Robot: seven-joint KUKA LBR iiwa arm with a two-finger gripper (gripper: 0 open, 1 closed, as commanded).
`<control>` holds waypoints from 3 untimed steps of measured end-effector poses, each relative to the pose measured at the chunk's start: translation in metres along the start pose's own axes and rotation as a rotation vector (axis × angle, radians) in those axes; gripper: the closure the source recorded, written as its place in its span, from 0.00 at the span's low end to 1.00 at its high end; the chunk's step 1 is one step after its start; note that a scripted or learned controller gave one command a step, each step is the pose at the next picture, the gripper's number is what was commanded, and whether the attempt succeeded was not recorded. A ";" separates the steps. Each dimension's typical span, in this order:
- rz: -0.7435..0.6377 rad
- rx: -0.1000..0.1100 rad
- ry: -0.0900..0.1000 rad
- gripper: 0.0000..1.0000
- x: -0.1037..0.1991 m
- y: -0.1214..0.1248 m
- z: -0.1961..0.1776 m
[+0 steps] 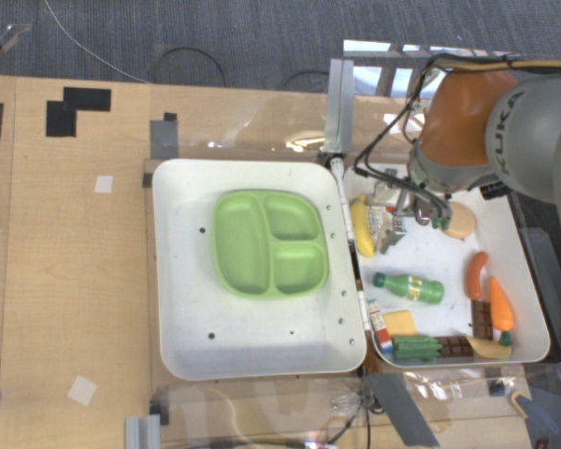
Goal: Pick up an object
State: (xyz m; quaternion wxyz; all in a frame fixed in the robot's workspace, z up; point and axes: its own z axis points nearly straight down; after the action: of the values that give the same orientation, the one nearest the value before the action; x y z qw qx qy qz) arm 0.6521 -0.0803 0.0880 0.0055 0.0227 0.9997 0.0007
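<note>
- Pale wooden bench under two shallow white bins; the right bin holds the clutter, and the grey arm with its orange band reaches down into that bin's upper part.
- Gripper hangs low over the bin floor; whether it is spread or closed I cannot tell, and nothing is visibly held.
- Just to the gripper's left lies a yellow plastic banana, long axis running up and down the bin beside the dividing wall.
- Just to its right sits a tan rounded bread-like piece.
- Below it, a green plastic bottle with a yellow label lies crosswise; likely the roomiest target.
- Left bin carries a green divided plate.
</note>
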 end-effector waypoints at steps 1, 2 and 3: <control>0.083 0.001 -0.002 0.00 0.037 -0.008 -0.002; 0.138 0.003 -0.004 0.00 0.077 -0.050 -0.003; 0.151 0.001 -0.005 0.00 0.082 -0.008 -0.003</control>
State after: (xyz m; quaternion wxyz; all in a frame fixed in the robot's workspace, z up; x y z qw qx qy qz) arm 0.5699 -0.0849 0.0903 0.0081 0.0978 0.9952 0.0004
